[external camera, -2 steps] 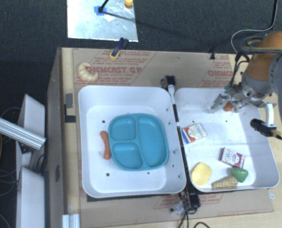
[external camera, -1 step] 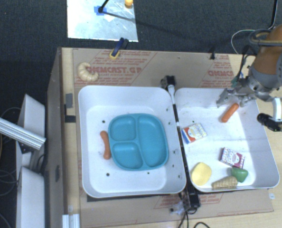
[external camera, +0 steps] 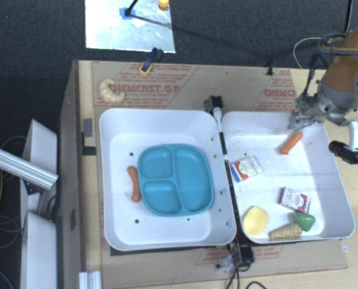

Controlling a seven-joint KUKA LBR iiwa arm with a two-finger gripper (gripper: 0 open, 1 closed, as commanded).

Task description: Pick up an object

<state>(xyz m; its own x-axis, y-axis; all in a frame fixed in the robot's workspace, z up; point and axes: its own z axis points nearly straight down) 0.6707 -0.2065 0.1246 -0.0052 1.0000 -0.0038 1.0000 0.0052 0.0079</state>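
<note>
An orange carrot-like piece (external camera: 291, 142) is seen lying at a slant on the floor of the right bin (external camera: 329, 179), near its far right corner. The gripper (external camera: 302, 118) is poised just above and beside the upper end of that piece, at the bin's far rim; whether its fingers are apart or together cannot be told, and nothing is seen between them. The grey arm (external camera: 342, 86) with its orange band enters from the right.

Elsewhere in the right bin, a small white carton with red and blue print (external camera: 246, 167) lies near the dividing wall, a pink and white box (external camera: 295, 200) sits toward the near right, and a yellow lemon-like object (external camera: 255, 220), a waffle cone (external camera: 285, 232) and a green piece (external camera: 305, 221) are grouped along the near edge.

In the left bin (external camera: 116, 161), a blue divided plate (external camera: 175, 179) is placed centrally, with a sausage-like item (external camera: 134, 183) just beside its left edge.

Both bins rest on a cardboard-covered surface (external camera: 185, 86).
</note>
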